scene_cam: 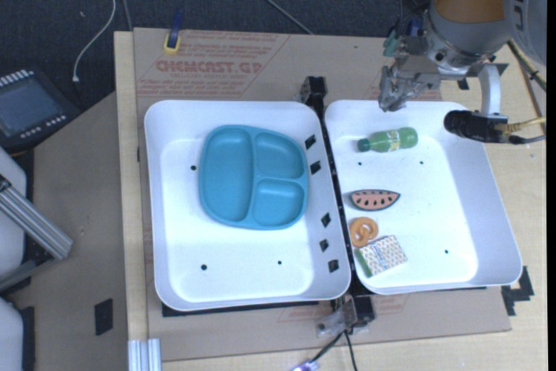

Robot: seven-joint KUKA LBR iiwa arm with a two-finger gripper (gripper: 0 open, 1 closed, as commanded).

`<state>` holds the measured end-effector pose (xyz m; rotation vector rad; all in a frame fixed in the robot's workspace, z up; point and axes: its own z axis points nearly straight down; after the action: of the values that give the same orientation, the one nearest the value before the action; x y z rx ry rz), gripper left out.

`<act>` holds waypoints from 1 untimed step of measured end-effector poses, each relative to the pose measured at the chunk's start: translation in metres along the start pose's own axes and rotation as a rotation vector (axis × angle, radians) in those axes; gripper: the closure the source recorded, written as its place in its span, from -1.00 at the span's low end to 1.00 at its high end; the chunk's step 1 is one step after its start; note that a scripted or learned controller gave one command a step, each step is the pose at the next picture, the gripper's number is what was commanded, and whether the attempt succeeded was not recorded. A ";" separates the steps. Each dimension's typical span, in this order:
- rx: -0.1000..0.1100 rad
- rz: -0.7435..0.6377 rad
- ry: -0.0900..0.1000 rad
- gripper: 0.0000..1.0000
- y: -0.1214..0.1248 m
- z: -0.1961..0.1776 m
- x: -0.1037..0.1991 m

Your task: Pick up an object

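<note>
In the right bin (469, 213) lie a green bottle (388, 140) on its side, a watermelon slice (374, 200), a small pretzel (363, 230) and a patterned packet (381, 255). My gripper (393, 100) hangs over the bin's far left corner, a little above and behind the bottle. Nothing shows between its fingers. The left bin (174, 265) holds a blue divided plate (254, 176).
A black clip row (323, 187) runs along the seam between the two bins. A black cylindrical part (473, 124) of the arm juts over the right bin's far right side. Cables lie on the dark floor behind the bench.
</note>
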<state>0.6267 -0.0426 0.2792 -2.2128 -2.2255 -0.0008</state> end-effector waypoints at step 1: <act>0.001 0.001 0.000 1.00 -0.014 0.002 0.046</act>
<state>0.6119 0.0036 0.2776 -2.2131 -2.2245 0.0003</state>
